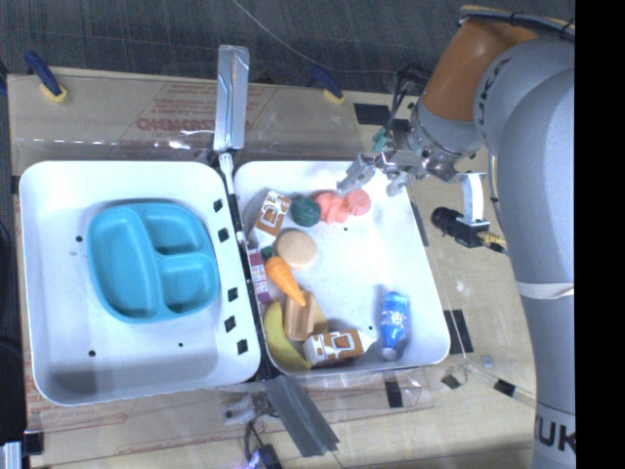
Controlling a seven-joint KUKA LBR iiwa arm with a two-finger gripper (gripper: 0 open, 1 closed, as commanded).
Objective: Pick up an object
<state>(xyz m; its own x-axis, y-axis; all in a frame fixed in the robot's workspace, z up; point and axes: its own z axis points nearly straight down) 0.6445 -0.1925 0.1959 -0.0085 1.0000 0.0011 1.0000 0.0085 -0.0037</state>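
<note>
1. The gripper [366, 176] hangs over the far right part of the right bin [415, 291], reaching in from the right on the grey arm [532, 145] with its orange band. Its fingers look slightly spread with nothing between them, though they are small and partly blurred, so I would not swear to how wide the gap is.

2. The nearest candidate is the pink toy [344, 206], just below and slightly left of the fingertips, near but apparently not touching. It is a lumpy shape with no clear long axis.

3. Directly left of the pink toy, and further left of the gripper, sits a dark green ball [306, 210]; they look to be touching or almost so.

4. Beyond that, still further left, is a small brown carton [271, 213] close to the bin's left wall.

5. Down and to the left of the gripper lie a tan round piece [298, 249] and an orange carrot [284, 277], the carrot's long axis running diagonally away from the gripper.

6. Well below the gripper stands a blue bottle [394, 322], with a yellow banana [278, 338] and another carton [334, 345] left of it.

7. My judgement: the coming move turns on a short descent, down and a little left, onto the pink toy; the green ball's closeness could crowd the left finger.

8. The left bin [49, 291] holds a blue tray [154, 259], well apart from the gripper.
</note>
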